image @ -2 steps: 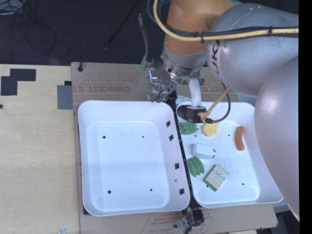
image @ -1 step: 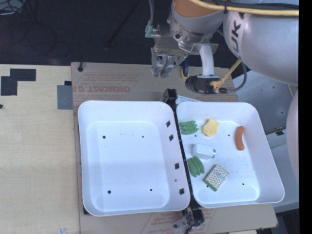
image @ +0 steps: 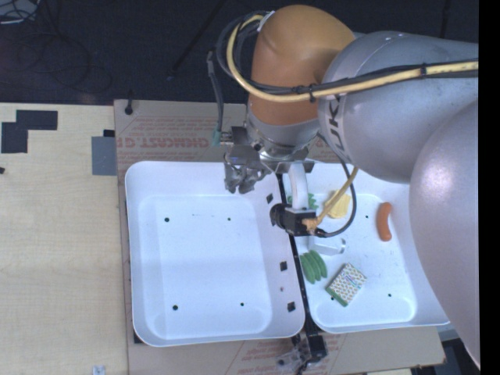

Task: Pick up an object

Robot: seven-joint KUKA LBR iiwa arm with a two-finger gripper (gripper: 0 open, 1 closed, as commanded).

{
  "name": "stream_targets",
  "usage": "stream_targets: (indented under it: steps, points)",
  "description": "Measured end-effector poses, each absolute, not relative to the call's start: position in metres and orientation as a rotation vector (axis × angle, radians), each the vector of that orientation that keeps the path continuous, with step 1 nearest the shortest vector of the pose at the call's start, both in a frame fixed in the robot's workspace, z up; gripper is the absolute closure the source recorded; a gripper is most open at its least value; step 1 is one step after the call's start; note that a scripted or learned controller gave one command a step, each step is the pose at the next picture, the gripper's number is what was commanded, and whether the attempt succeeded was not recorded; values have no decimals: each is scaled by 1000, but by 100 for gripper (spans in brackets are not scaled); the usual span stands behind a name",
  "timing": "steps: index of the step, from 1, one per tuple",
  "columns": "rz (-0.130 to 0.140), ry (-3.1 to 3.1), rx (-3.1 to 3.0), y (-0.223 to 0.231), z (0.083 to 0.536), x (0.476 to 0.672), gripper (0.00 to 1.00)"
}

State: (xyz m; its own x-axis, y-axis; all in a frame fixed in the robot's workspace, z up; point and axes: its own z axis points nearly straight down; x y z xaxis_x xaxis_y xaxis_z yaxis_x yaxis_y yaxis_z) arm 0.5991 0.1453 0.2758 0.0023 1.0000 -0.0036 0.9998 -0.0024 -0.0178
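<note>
Arm (image: 406,131) looms closest, grey, orange-banded. Pincer (image: 244,176) over left bin (image: 203,272) far rim; I can't tell whether open or closed. Right of pincer, in right bin (image: 391,291): green pods (image: 315,266), patterned block (image: 346,283) just past them, orange sausage (image: 384,222) farthest right.

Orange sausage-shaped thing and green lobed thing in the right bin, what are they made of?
Orange thing: probably smooth plastic or rubber, even colour, faint sheen. Green thing: likely moulded plastic or rubber, matte, ridged; too small to be sure.
</note>
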Motion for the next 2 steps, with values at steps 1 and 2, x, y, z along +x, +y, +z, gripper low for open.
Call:
stream_targets:
  steps: [1, 2]
  points:
    - [-10, -2227, -2222, 169, 382, 635, 100]
    - [-4, -2225, -2219, 176, 429, 645, 100]
